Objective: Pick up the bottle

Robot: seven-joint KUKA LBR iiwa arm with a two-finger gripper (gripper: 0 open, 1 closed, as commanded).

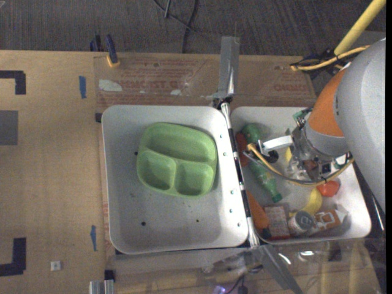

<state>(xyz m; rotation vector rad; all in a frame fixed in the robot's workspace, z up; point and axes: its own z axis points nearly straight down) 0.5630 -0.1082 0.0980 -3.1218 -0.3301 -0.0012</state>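
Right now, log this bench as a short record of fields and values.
left bin: holds a green divided plate
right bin: cluttered with small items
bottle: green, lying on its side near the right bin's left wall
arm: over the right bin, reaching in from the right
gripper: low over the clutter, right of the bottle; nothing visibly held

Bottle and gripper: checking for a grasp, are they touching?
Cannot tell. In the camera view the gripper hangs over the right bin beside the green bottle; the wrist hides any contact.
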